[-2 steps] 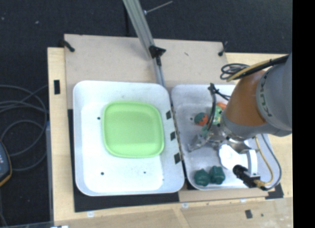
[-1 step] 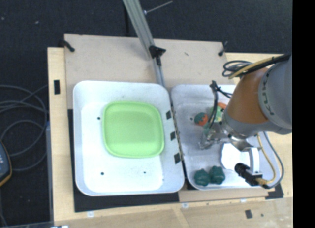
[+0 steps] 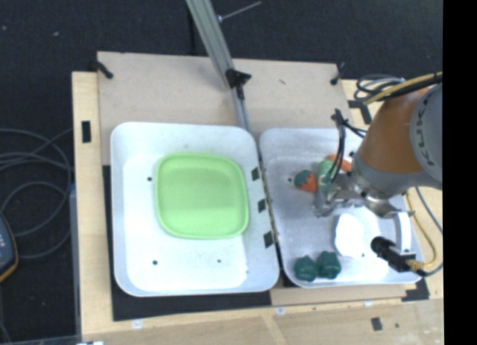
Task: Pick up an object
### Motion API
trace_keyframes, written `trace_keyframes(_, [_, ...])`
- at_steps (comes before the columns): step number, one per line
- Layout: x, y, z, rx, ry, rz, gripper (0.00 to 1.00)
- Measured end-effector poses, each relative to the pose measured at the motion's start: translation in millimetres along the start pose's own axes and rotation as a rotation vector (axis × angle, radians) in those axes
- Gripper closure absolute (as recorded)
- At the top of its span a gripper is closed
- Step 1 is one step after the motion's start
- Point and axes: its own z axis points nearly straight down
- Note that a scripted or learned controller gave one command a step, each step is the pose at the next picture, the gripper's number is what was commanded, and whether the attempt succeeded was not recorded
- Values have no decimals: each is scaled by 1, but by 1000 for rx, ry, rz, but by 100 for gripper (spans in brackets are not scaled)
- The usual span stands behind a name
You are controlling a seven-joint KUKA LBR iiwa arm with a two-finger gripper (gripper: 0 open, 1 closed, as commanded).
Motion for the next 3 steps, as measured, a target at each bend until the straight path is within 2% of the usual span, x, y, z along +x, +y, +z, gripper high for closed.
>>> trace_keyframes(2, [1, 4, -126, -2, 0, -2, 100])
trace_keyframes(3, [43, 4, -112, 4, 1, -4, 100])
